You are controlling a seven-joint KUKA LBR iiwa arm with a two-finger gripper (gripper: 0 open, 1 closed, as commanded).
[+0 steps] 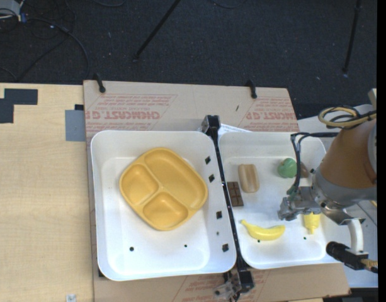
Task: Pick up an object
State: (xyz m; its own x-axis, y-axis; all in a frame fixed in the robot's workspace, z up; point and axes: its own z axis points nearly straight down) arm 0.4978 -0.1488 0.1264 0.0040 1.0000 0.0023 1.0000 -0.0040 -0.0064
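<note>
In the right bin (268, 260) lie a yellow banana (264, 231), a tan bread-like block (248, 177), a dark brown bar (235, 194), a green ball (287, 167) and a small yellow piece (312, 221). My gripper (291, 209) hangs low over the right side of this bin. It is just right of the banana and just left of the small yellow piece. Nothing shows between its tips. The arm's orange band (347, 159) covers the bin's right edge.
The left bin (111, 244) holds a yellow divided plate (163, 188). A black divider (223, 200) with clips runs between the bins. Cardboard lies under both bins, and cables loop at the far right.
</note>
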